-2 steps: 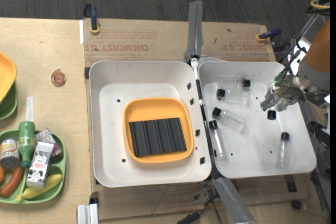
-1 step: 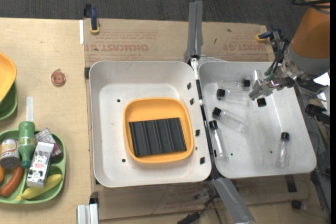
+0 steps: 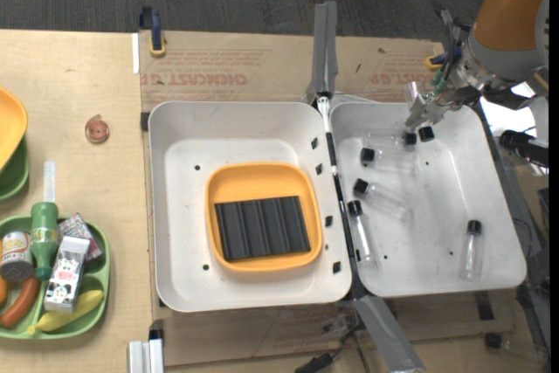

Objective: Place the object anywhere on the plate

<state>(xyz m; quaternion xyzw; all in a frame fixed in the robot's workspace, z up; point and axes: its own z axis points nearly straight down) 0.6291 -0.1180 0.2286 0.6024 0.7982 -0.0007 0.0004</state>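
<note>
An orange plate (image 3: 258, 174) lies in the left bin (image 3: 175, 188), and a dark grey ridged slab (image 3: 262, 227) covers its middle. Several clear vials with black caps lie in the right bin (image 3: 498, 214): one (image 3: 380, 196) left of centre, one (image 3: 359, 233) along the left wall, one (image 3: 471, 247) near the right wall. A fourth vial (image 3: 374, 148) lies near the bin's back. My gripper (image 3: 417, 134) hangs low over the back of the right bin, just right of that fourth vial. Its tip is small and dark against the white floor.
A grey divider post (image 3: 324, 48) rises between the bins at the back. On the wooden bench to the left stand a green tray (image 3: 87, 310) of toy food and a yellow bowl (image 3: 10, 131). The arm's orange band (image 3: 515, 4) sits at the upper right.
</note>
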